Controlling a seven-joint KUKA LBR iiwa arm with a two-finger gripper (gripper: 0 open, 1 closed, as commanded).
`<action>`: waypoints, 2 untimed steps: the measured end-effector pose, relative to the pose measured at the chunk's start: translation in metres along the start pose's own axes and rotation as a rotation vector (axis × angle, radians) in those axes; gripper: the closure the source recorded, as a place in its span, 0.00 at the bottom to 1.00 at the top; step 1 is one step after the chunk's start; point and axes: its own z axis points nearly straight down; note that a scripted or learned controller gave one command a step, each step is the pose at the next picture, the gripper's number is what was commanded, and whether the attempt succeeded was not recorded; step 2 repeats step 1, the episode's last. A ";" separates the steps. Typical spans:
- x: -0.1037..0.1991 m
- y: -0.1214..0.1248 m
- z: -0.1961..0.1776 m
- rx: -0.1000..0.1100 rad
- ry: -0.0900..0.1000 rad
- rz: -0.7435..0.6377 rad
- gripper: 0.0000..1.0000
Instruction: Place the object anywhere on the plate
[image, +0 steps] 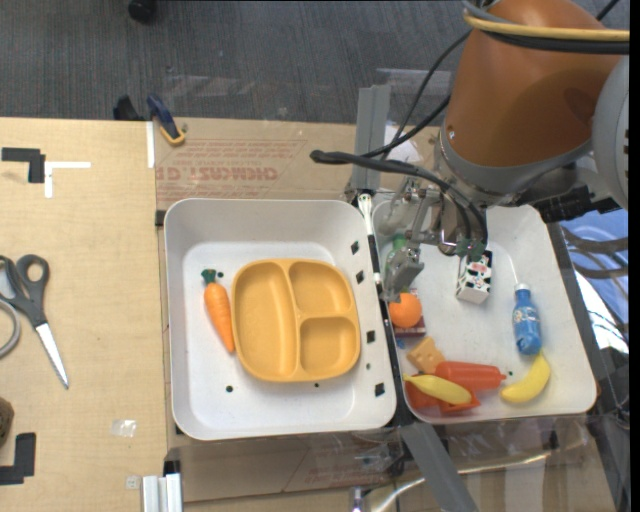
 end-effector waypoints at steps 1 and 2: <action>0.000 0.000 0.000 0.000 0.000 0.000 0.00; 0.000 0.000 0.000 0.000 0.000 0.000 0.00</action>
